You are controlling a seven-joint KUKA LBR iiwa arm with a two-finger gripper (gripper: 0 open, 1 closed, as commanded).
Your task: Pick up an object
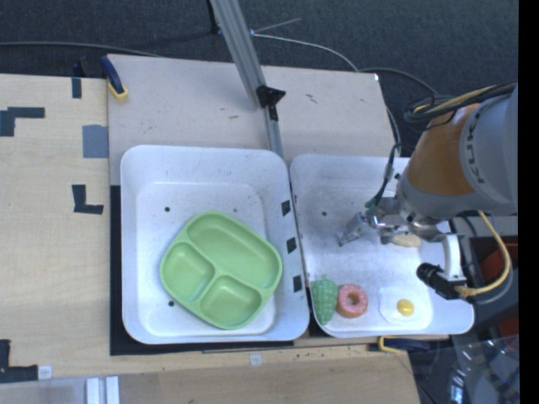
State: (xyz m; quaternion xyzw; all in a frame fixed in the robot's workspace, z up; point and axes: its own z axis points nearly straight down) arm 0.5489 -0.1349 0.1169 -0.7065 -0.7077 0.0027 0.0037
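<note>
In the right bin (337, 183), along its near edge, lie a green knobbly toy (324, 300), a pink ring doughnut (352, 300) and a white fried egg with a yellow yolk (402, 307). My gripper (360, 226) hangs over the middle of that bin, pointing left, above bare white floor. It is well apart from the three toys, which lie nearer the camera. A small beige piece (408, 241) shows just under the wrist; what it is cannot be made out.
The left bin (135, 175) holds a light green divided plate (221, 269). A grey metal pole (244, 49) slants down to the rim between the bins. The arm's orange band (438, 154) and cables (484, 268) crowd the right bin's right side.
</note>
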